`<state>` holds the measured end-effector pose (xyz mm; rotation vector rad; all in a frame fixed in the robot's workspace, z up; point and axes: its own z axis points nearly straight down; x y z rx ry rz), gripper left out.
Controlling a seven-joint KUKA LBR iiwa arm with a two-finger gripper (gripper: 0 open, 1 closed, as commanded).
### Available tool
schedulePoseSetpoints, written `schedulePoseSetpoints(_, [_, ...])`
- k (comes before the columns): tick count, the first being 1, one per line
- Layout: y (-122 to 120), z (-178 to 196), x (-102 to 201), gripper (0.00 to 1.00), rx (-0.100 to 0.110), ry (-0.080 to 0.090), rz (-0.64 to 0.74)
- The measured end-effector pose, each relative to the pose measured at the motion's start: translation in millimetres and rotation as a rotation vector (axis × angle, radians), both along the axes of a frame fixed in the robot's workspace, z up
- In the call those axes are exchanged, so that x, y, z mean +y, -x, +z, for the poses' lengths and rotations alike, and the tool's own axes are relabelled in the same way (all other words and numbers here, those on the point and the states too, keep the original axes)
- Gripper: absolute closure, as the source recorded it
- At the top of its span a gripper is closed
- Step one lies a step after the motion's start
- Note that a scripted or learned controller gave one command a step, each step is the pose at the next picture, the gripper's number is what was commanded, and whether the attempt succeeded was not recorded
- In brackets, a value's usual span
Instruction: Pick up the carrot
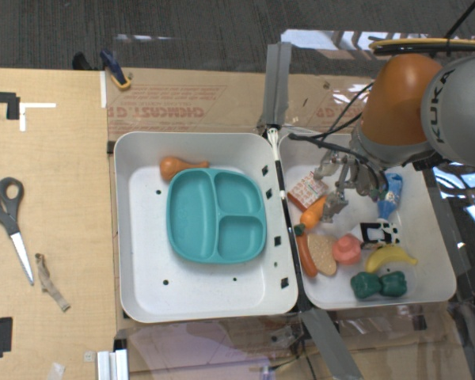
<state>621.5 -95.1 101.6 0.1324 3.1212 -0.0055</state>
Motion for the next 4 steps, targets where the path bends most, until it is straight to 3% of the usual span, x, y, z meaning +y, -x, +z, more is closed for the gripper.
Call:
schedulePoseSetpoints(1, [44.8,-0.5,-2.4,0.0,-0.004,-0.001,-0.013])
schedulePoseSetpoints(2, [53.9,-0.8,1.7,0.0,-0.006,-0.008,-0.326])
schedulePoseSetpoints(3, [57.9,-0.9,2.2,0.0,-0.008,-0.012,-0.434])
schedulePoseSetpoints(4, [29.2,-0.8,0.9,0.0,-0.004,-0.008,-0.403])
